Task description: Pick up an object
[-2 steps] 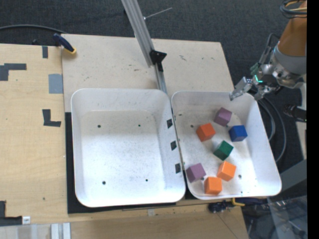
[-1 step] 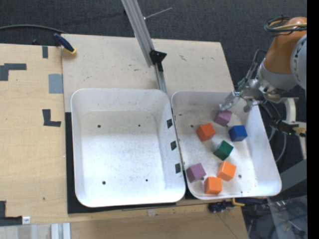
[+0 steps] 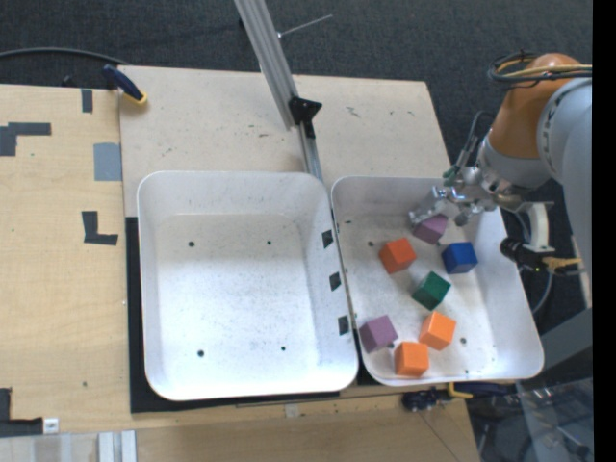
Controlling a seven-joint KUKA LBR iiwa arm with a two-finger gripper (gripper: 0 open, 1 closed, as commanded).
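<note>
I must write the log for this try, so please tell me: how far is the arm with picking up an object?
Done: the gripper has reached into the right bin and sits right at the upper purple block. In hand: nothing is visibly lifted; that block looks to rest on the bin floor. Left: the grasp and the lift. The other blocks, such as the blue block and green block, lie apart from the gripper.

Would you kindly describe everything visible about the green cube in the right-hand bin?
The green cube is a small, dark green block with a matte look, possibly foam or painted wood. It rests on the floor of the right bin, turned diagonally to the bin's walls. It stands apart from its neighbours, with a blue cube above it and an orange cube below it.
</note>
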